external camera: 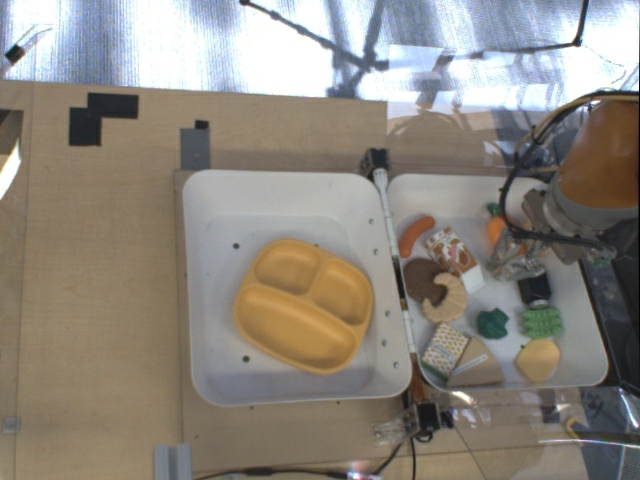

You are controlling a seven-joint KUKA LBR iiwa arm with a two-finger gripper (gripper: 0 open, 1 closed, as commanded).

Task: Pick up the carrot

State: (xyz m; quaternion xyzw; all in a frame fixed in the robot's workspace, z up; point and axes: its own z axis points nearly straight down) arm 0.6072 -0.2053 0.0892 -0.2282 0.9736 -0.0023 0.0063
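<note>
Carrot (pixel 496 230): small orange piece with a green top, in the right bin (pixel 455 203), close to its far edge and right of the middle.
Tool (pixel 513 256): low over the same bin, under the grey and orange arm (pixel 598 168).
Tool state: cannot tell whether released or clenched; the wrist hides it.
Carrot relative to tool: just beside it, on the side toward the bin's far edge; touching or apart, cannot tell.
Risk, misaligned grasp: the tool seems off-centre from the carrot, so closing here could nudge it toward the far wall or close on nothing.
Risk, wrong item: an orange sausage (pixel 416 234) near the bin's left edge is similar in colour.
Risk, crowding: a small box (pixel 452 252) lies near.
</note>
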